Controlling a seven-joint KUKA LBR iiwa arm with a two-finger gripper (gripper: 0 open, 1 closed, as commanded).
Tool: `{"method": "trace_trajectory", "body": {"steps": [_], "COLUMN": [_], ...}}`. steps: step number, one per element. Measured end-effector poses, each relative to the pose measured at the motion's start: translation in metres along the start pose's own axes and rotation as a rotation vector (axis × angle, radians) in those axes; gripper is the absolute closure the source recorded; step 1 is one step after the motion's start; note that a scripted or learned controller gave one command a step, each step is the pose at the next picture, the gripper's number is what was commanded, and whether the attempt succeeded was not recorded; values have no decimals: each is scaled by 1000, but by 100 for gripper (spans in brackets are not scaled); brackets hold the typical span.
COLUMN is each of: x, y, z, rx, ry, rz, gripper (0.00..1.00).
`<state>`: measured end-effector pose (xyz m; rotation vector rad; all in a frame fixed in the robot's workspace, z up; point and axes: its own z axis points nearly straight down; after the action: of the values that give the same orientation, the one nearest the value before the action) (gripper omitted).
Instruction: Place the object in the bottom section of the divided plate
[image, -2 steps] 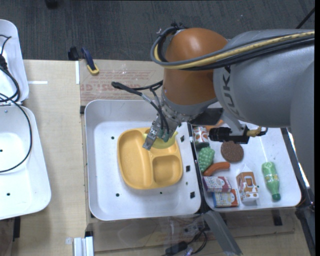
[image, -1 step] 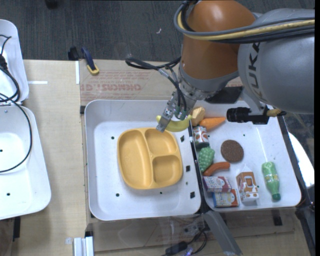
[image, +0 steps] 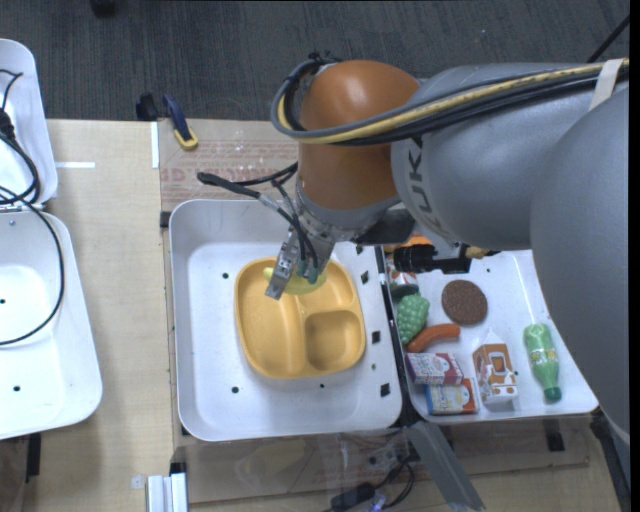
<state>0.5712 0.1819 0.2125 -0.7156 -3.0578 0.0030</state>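
gripper (image: 290, 272) seen low over divided plate (image: 298, 320), upper section | small yellow-green object (image: 305, 283) at tips, judged light, rigid | grasp and opening could not be told

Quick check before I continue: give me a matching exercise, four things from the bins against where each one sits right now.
Things:
1. divided plate
2. green bottle
3. brown cookie
4. claw

Places:
A. far right of the right bin
B. over the plate's upper edge
C. middle of the left bin
D. upper part of the right bin

Pairs: 1-C, 2-A, 3-D, 4-B
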Motion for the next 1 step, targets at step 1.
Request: {"method": "trace_trajectory", "body": {"steps": [1], "x": [4], "y": [-19], "z": [-3], "rx": [-1], "ry": [0], "rz": [42], "gripper": [100]}}
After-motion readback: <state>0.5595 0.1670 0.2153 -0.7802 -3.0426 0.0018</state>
